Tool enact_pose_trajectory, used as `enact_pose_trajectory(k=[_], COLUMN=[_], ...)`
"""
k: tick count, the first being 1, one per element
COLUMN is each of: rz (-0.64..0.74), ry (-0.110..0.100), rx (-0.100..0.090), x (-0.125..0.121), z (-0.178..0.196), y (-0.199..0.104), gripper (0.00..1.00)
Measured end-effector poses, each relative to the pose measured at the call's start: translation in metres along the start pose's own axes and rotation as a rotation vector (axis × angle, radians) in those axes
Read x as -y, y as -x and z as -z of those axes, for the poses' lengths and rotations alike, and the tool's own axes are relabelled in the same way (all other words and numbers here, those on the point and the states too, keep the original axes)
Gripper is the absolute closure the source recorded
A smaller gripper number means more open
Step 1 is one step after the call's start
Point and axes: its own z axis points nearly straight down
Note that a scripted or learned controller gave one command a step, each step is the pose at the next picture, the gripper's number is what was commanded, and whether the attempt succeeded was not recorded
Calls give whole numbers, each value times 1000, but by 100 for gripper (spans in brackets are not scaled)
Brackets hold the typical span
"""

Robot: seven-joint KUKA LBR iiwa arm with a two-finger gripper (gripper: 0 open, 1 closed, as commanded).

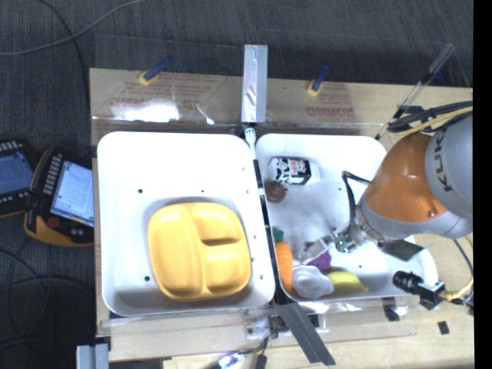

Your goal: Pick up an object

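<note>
Seemingly midway through a pick attempt, the grey and orange arm [415, 183] is reaching in from the right and dipping its gripper [344, 242] into the right bin [361, 148], low over the jumble of small items gathered along that bin's near side. Whether the tool is spread or pressed together cannot be told from this angle, as the wrist is hiding most of it, and nothing is visibly lying in its grasp.

Just beside the tool tip, a purple item [320, 261] is resting against a pale, whitish object [310, 281], with a yellow banana-like piece [347, 281] lying along the near wall and an orange carrot-shaped toy [284, 264] pressing up against the divider between the bins. Farther back, well apart from the gripper, a small black-and-white carton [291, 171] is sitting near the far wall with a brown round piece [275, 192] just in front of it.

In the left bin [123, 160], a yellow divided tray [200, 249] is lying flat and alone, far from the arm.

Judging by this frame, the approach is largely made but the lift is not: every object is sitting on the bin floor, so the task is looking unfinished. What is remaining, by this reading, is closing on one of the nearby pieces, most likely the purple one or its pale neighbour, and raising it clear of the cluster.
</note>
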Motion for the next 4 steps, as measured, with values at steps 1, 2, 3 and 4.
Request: enact_pose_trajectory(k=[1,2,3,4], rz=[45,46,105,-39], ry=[2,4,1,-13], rx=[1,-5,-3,-9], x=[-68,-69,-123,-115], z=[-1,8,0,20], y=[3,2,27,23], gripper=[0,100,100,100])
